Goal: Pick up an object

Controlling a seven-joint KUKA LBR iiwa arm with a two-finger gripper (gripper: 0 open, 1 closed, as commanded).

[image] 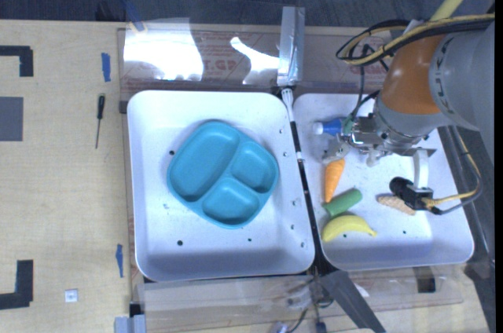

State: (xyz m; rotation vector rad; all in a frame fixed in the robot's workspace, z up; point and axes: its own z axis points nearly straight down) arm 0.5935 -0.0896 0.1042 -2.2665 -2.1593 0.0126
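A robot arm's claw (pixel 348 141) hangs low over the right bin (pixel 452 233), just above an orange toy carrot (pixel 334 177); whether it is open or closed cannot be told.

The carrot, tapered and bright orange, lies lengthwise directly below the claw. Just beyond it sit one green vegetable piece (pixel 343 202) and one yellow banana (pixel 348 227). Well to the claw's left, one blue divided plate (pixel 224 172) with three compartments rests in the left bin (pixel 149 245).

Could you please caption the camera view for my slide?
End effector over the right bin, above toy carrot, cucumber and banana; blue divided plate in left bin.
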